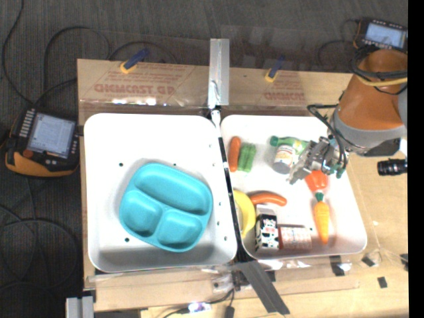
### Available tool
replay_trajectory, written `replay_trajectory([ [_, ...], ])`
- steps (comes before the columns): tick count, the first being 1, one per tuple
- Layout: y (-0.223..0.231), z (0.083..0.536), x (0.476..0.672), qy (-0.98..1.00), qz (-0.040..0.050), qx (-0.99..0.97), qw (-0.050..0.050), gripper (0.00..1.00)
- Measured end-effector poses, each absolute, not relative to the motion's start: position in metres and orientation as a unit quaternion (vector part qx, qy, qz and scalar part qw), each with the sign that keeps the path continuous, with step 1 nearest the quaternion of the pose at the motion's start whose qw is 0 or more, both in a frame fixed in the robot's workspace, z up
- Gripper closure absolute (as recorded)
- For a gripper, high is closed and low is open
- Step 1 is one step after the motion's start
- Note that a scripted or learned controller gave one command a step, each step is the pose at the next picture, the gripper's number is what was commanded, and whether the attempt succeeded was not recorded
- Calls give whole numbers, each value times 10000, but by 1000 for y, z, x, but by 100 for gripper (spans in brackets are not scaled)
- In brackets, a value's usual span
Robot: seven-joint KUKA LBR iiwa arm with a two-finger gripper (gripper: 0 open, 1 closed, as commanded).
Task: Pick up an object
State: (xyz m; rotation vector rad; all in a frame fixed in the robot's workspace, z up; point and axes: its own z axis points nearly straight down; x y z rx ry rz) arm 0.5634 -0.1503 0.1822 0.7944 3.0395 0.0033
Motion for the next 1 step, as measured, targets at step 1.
replay_trajectory([
  [1, -58, 183, 552, 9649, 5, 2626, -12, 100],
])
